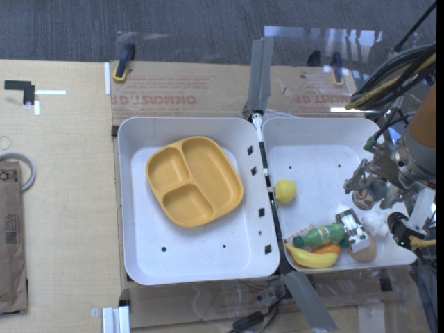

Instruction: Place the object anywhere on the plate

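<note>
Cardboard (208, 89) behind the bins reads "CHEMCRAFT"-like print, mirrored

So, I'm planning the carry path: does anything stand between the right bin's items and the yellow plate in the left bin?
Only the two bins' adjoining walls lie between them. The lemon sits just right of those walls, and the yellow plate lies in the left bin with nothing visible on it.

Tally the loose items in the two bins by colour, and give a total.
Yellow: 3, the divided plate, the round ball and the banana
Green: 1, the bottle
Brown: 1, the egg-shaped piece
Total: 5
More may sit hidden under the end effector.
</note>
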Robot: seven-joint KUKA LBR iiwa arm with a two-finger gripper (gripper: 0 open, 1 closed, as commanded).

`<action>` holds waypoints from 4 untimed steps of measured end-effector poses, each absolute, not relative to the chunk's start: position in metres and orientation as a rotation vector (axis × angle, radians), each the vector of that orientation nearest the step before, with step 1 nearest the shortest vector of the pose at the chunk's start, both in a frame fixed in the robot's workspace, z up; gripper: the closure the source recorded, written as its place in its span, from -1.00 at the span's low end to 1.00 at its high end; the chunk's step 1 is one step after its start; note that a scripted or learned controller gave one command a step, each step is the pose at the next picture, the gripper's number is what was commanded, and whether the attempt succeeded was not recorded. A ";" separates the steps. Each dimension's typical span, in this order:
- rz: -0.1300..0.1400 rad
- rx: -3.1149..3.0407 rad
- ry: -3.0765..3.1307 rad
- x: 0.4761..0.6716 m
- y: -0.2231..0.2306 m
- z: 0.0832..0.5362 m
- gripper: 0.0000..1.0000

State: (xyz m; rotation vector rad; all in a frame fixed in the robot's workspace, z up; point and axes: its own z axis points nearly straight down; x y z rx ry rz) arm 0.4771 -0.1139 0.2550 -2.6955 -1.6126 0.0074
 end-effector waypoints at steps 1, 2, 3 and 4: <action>0.009 -2.823 -1.376 0.509 -0.090 0.224 1.00; 0.008 -2.767 -1.483 0.520 -0.120 0.108 1.00; 0.007 -2.793 -1.437 0.477 -0.161 0.181 1.00; -0.006 -2.831 -1.371 0.489 -0.154 0.140 1.00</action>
